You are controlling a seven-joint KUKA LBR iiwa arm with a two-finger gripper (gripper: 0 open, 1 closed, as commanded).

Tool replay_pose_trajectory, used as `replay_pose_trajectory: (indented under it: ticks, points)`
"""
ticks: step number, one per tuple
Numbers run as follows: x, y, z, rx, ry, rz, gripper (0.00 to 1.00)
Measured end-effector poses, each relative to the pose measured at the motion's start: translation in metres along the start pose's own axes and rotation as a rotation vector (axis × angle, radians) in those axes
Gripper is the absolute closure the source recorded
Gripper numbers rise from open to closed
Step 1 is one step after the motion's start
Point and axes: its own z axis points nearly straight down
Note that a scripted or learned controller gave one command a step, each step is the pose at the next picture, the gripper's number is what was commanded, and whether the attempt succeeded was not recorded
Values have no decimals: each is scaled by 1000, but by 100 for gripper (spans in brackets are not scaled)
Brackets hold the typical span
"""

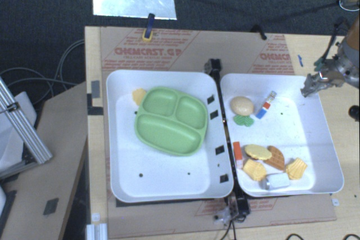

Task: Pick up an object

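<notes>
Several small things crowd the lower part of the right bin, nearest the camera: a pale grey-white block, a ridged yellow chip, a second yellow piece, a brown biscuit shape and a flat yellow oval, with a thin orange stick against the bin's left wall. Higher in the frame, in the same bin, lie a beige egg-shaped item resting on a green leaf shape, and just beside them a small tube with red and blue ends. Any of these could serve as the object to pick.

At the centre left, the left bin carries a green divided tray with a yellow bit tucked at its upper-left edge.

At the right edge, upper middle, the gripper hangs over the right bin's far-right rim, apart from every item. Its tip is too small and blurred here to judge its opening, so I cannot tell.

Risks, as I judge them: descending from here could strike the rim; in the lower cluster, pieces touch and overlap, so a grasp could nudge neighbours or close on two; the flat chips may slip away.
</notes>
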Motion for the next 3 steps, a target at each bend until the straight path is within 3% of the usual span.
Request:
replay_pose_trajectory:
  ticks: [1, 3]
  points:
    - [0, 1, 1, 4, 2, 0, 100]
    - [84, -50, 10, 9, 4, -2, 100]
